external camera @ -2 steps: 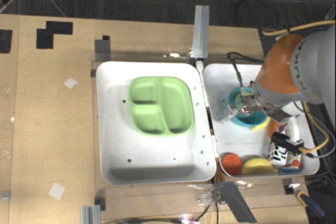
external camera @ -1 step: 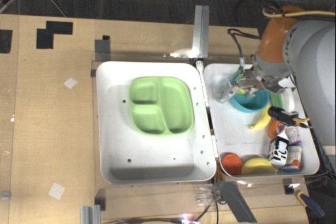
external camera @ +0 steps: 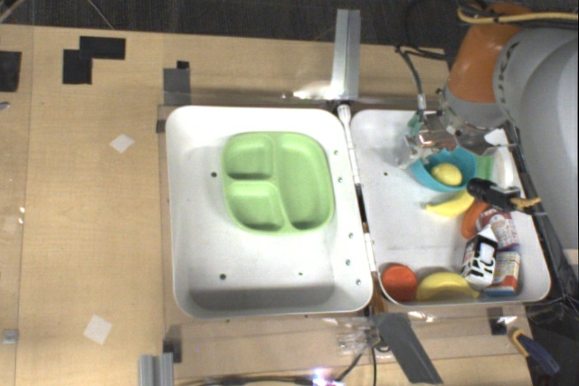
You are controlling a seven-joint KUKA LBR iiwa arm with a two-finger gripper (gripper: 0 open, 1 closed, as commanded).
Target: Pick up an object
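I see a green divided plate (external camera: pixel 276 181) in the left bin (external camera: pixel 190 285) on the wooden desk (external camera: pixel 81 221).

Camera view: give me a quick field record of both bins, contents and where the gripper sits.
left bin: green divided plate, three compartments
right bin: blue bowl holding a yellow item; banana just below the bowl; orange-red ball and second yellow fruit at near edge; bottles along right wall
gripper: over right bin's far end, beside the blue bowl
finger state: cannot tell
held object: none seen
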